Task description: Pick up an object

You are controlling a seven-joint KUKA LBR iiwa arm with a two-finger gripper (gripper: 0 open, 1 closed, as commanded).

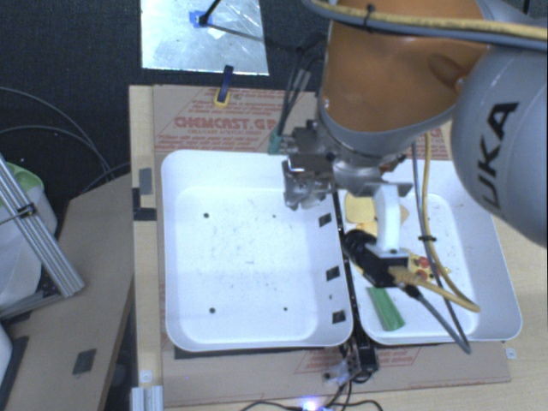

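My gripper [298, 195] hangs low over the back right corner of the left bin [184, 255], close to the divider between the bins. Nothing shows in its grasp. In the right bin [492, 272] a green oblong piece [386, 308] lies near the front left corner. Further back lies a yellow object [360, 213], partly covered by the wrist's hardware. A small red bit [421, 265] shows near the bin's middle, too small to identify. The bulky orange and grey arm hides the back of the right bin.
Both bins rest on a cardboard sheet [214, 122]. A shiny metal plate [201, 24] lies behind it on dark cloth. An aluminium frame [34, 238] leans at the far left over a tan bench.
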